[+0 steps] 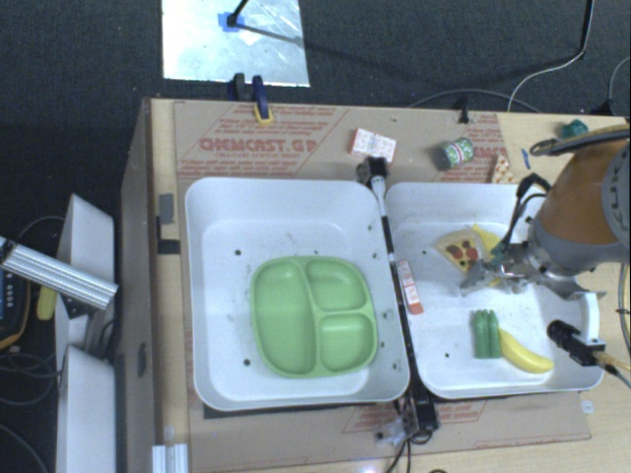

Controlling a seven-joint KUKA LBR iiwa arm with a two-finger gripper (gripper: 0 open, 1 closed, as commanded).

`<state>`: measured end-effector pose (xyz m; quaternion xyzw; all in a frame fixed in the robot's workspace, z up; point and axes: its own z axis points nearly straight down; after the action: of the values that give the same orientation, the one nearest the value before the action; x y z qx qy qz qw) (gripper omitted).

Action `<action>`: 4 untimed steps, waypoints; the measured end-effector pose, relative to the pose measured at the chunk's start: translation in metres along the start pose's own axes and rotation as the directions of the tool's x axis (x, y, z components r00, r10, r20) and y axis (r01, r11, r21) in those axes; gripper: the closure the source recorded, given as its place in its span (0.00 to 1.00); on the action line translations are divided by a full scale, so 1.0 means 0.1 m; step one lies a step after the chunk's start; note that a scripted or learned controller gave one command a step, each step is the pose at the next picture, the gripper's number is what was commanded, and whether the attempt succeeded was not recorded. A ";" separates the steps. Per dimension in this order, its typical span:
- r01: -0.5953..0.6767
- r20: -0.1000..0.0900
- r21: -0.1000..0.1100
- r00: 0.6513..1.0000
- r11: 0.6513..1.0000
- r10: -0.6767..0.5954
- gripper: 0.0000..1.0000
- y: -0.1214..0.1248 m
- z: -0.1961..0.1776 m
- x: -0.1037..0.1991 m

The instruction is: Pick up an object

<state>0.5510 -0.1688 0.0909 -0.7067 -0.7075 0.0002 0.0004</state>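
The arm (590,210) is cut off by the right picture edge. Its wrist hides part of the right bin (434,363) near the bin's right rim. The gripper (481,276) is blurred; finger state indeterminate. It overlaps the pizza-slice toy (461,248), contact undetermined.

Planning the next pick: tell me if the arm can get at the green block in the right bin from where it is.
Probably yes. The green block lies flat in the right bin, open from above, just below the gripper. The banana touching its right side may crowd the grasp.
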 end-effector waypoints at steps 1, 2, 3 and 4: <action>-0.001 0.000 -0.001 1.000 1.000 0.001 0.00 -0.56 0.07 0.30; 0.002 0.004 -0.007 1.000 1.000 -0.002 0.00 0.34 -0.91 -0.34; 0.002 -0.001 -0.002 1.000 1.000 -0.002 0.00 -0.06 0.07 0.48; 0.003 0.002 -0.005 1.000 1.000 -0.003 0.00 0.66 -0.12 0.18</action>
<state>0.6172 -0.1508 0.1028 -0.7057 -0.7085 -0.0011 -0.0020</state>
